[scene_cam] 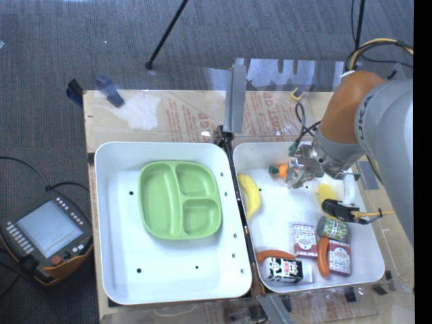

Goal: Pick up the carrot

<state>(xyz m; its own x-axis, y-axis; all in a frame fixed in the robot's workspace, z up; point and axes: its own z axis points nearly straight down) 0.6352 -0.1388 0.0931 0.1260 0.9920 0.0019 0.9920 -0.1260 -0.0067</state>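
The carrot point(279, 171), a small orange piece with a green tip, lies near the back of the right bin point(263, 155). My gripper point(295, 176) is down in that bin right beside it, at the carrot's right end, and covers part of it. Whether it touches the carrot is unclear.
A banana point(250, 193) lies at the right bin's left wall. A yellow fruit point(327, 192), a green can point(333, 229), two red boxes point(304, 240), two sausages point(275, 255) and a black-and-white carton point(283, 270) sit toward the front. A green divided plate point(180, 200) lies in the left bin point(121, 268).
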